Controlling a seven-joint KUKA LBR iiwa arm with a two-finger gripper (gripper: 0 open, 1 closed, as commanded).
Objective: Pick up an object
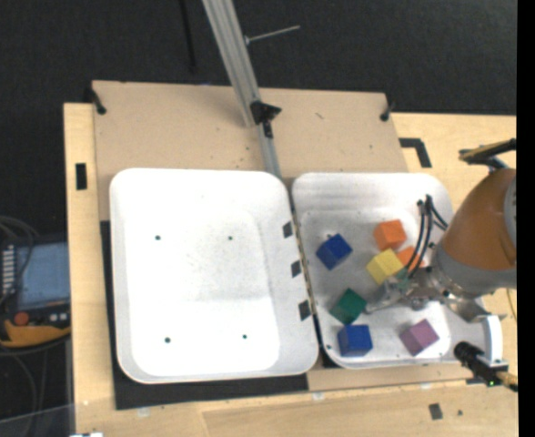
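Down low over the right bin, lower right of the frame, with the gripper hanging among the blocks. Hard to call the pincer here: dark metal and cables blur together, so cannot tell whether clenched or released, and nothing clearly caught in it. Closest candidates: yellow block just up-left of the tip, green block a little left, purple block just below. Further out, an orange block above the yellow one, a blue block toward the bin's upper left, another blue block near the bottom rim. Left bin sitting apart, no concern.

To do this well: pick one target and commit, probably yellow or green. Square up over the flat faces, not the corners. Come straight down, mind the neighbours crowding close. Close gently, then lift slowly and check the block rises too.
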